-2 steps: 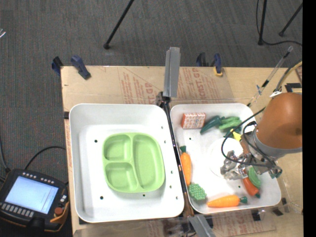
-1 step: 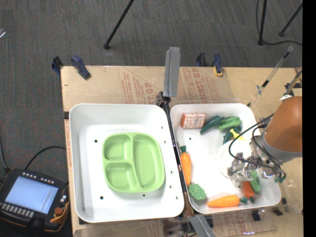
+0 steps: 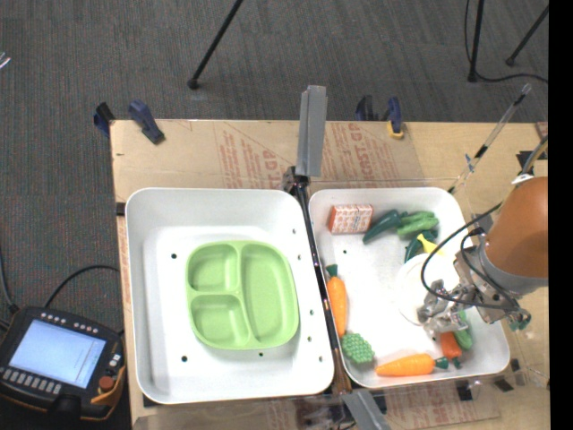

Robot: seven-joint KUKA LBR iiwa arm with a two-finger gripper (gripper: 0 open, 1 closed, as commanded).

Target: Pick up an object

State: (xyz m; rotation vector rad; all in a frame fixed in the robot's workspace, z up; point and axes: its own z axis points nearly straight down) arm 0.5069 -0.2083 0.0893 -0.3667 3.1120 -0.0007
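white bins, crowded right corner

white plastic makes up both shallow bins; everything here is placed against the right bin (image 3: 394, 197). the left bin (image 3: 148, 240) sits just beside it, touching along the shared middle edge, and holds a pale green divided plate (image 3: 242, 294) with bare white floor all round it. inside the right bin, the middle of the floor is bare, while the toys keep to its edges: a small orange carton (image 3: 350, 218) and dark green vegetables (image 3: 405, 224) along the far wall, a carrot (image 3: 337, 303) along the left wall, a knobbly green piece (image 3: 357, 348) near the near-left corner, and a second carrot (image 3: 406, 364) lying flat against the near wall, orange with a green tip at its right end. the gripper (image 3: 445, 312) is low in the bin's near-right corner, close to the right wall, cables looped above it. small red and green pieces (image 3: 455, 343) lie just beside it, touching or nearly so. whether its fingers are spread or closed, i cannot tell; nothing is seen between them.
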